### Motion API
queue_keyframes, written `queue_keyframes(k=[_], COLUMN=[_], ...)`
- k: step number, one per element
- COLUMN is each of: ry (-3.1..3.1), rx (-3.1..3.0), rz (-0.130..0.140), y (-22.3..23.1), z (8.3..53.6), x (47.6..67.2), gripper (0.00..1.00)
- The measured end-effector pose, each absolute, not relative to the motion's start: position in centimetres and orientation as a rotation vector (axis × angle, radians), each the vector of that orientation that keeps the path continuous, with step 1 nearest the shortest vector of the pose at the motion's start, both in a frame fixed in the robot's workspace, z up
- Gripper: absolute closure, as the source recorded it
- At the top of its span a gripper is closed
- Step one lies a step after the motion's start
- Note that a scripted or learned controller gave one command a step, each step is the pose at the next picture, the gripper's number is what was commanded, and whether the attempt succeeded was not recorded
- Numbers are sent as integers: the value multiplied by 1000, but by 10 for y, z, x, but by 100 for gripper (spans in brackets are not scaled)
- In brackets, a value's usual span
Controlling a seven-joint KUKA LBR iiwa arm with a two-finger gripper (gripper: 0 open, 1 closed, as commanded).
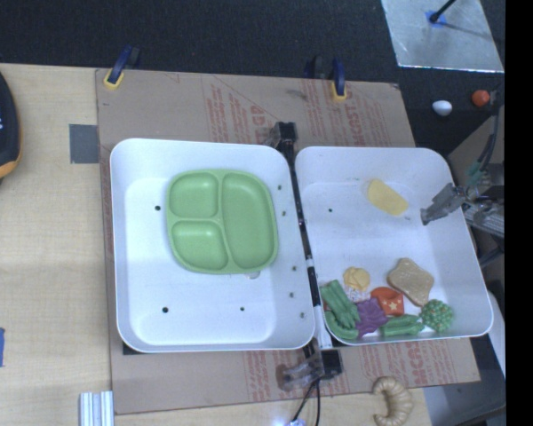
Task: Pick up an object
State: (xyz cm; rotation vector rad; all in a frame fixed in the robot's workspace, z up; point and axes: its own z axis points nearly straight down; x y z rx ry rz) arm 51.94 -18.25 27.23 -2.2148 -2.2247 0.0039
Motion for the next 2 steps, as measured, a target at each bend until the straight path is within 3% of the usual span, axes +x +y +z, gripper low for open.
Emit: queue_keyframes(k=[1,2], ry=[-2232,-2228], rx=[-2212,-2206], rz=[7,9], y=[-213,-208], z=[219,90], x=[592,656], gripper=[0,0])
